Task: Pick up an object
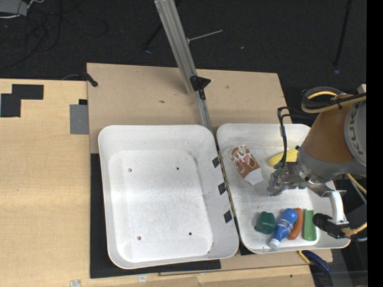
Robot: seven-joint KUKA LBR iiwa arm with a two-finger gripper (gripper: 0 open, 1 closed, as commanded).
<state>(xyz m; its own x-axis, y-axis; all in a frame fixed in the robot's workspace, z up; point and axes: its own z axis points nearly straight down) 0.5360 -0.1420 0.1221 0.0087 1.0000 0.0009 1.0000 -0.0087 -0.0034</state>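
Both white bins, the left (114,160) and the right (230,139), look like matt moulded plastic, faintly speckled. The bench (42,178) is pale wood-grain laminate, smooth; a brown board (149,97) behind the bins looks like dull fibreboard. A ribbed metal rail (177,43) has a satin grey sheen. The arm's orange band (326,139) seems smooth, slightly glossy plastic. The blue bottle (283,226) and green block (309,225) look like shiny plastic; the red-and-white packet (244,160) looks like printed paper or film
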